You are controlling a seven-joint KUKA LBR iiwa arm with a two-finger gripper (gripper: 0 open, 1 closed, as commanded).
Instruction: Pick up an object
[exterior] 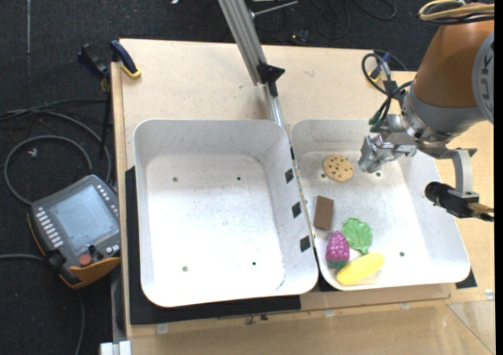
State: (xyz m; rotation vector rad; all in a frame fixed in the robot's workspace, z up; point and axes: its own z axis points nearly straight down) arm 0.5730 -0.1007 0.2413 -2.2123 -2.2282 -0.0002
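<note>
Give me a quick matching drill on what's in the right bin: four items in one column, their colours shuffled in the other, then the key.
Items:
1. cookie
2. block
3. grapes
4. banana

Colours:
A. yellow
B. purple-pink
C. tan with dark chips
D. brown

Pairs: 1-C, 2-D, 3-B, 4-A

All four lie in the right bin. The gripper hangs just right of the cookie.
</note>
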